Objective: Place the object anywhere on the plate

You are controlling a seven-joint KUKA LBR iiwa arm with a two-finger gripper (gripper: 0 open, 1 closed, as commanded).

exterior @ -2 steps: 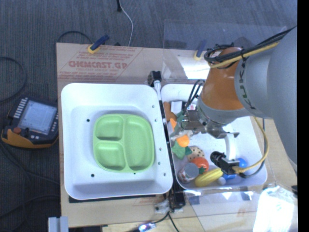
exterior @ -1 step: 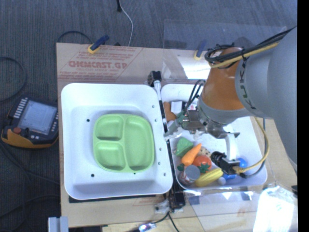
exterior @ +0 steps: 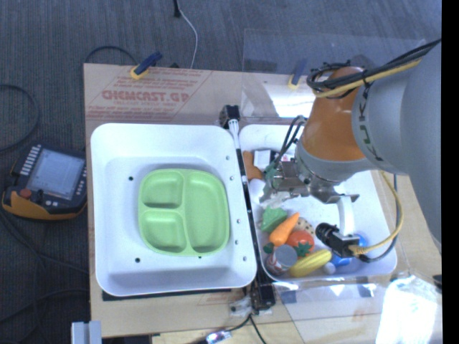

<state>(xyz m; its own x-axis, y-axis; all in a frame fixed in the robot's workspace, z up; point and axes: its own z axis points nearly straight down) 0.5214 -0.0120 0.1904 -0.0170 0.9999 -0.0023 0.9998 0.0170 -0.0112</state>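
A light green plate (exterior: 183,210) with three compartments lies in the left white bin (exterior: 115,156); nothing rests on it. My gripper (exterior: 276,186) hangs low over the right bin (exterior: 373,192), near its left wall. Just below it is a heap of toy foods: a green piece (exterior: 272,216), an orange carrot (exterior: 285,227), a red piece (exterior: 301,241), a yellow banana (exterior: 310,264) and a grey can (exterior: 284,257). The wrist hides whatever is directly under the gripper.
An orange piece (exterior: 249,165) sits at the right bin's left wall, above the gripper. The divider between the bins (exterior: 244,199) runs close to the gripper's left. A handheld pendant (exterior: 44,181) lies on the floor at the left.
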